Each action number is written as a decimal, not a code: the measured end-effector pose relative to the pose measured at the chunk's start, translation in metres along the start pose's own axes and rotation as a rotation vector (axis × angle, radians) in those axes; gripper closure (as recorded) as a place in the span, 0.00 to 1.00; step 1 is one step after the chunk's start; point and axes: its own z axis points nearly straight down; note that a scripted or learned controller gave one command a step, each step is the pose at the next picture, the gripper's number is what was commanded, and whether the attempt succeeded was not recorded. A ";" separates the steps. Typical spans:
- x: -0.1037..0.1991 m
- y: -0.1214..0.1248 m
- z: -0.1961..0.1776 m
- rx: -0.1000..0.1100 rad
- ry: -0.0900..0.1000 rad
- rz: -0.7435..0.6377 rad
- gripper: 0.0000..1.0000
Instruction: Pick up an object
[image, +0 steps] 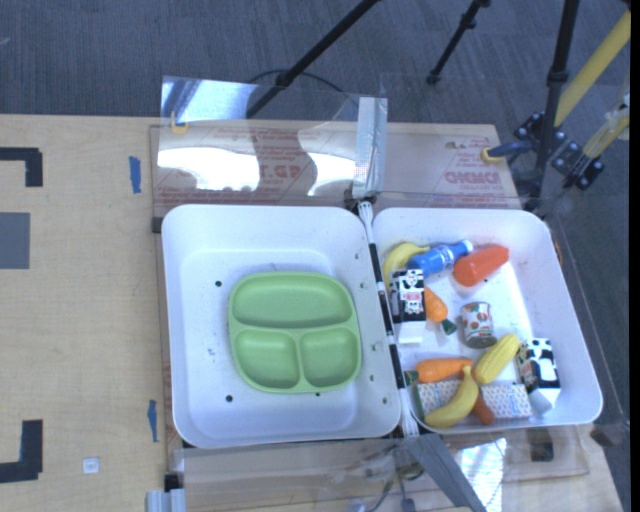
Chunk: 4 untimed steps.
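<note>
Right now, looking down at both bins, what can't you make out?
- Small can: label too small to read.
- Blue bottle: its left end lies across a banana, covering part of it.
- Red-and-white packet: partly covered by a banana and a carrot.
- Black-and-white carton: print blurred.

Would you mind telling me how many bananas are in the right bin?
3. One banana lies at the bin's far left corner, beside the blue bottle. A second sits near the middle right. A third lies at the near edge. Others may be hidden under the pile.
</note>
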 end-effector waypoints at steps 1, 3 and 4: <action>-0.025 -0.002 0.000 0.005 -0.003 0.471 1.00; -0.017 0.010 0.000 0.003 -0.002 0.450 1.00; -0.016 0.011 0.000 0.002 0.001 0.468 1.00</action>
